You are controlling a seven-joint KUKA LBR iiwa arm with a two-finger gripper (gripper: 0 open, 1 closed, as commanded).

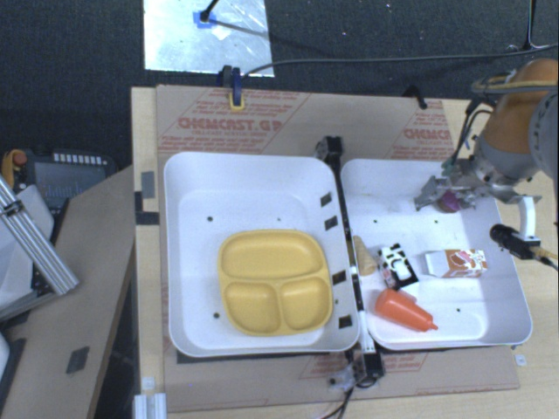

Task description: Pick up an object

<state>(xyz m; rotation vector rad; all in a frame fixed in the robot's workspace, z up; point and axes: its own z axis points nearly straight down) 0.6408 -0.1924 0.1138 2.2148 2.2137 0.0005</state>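
Note:
My gripper (443, 194) hangs over the far right part of the right bin (507, 321), reaching in from the right. A small purple thing (450, 202) sits right at its tip; whether it is gripped or just lying under the tip is unclear. Nearer the front of the same bin lie a white and orange carton (455, 263), a small black and white thing (396, 265) and an orange carrot-shaped toy (404, 311). They are all well apart from the gripper.
The left bin (192, 190) holds a yellow divided plate (274, 282). A small tan thing (363, 259) lies against the divider between the bins. The bench's brown board surrounds both bins.

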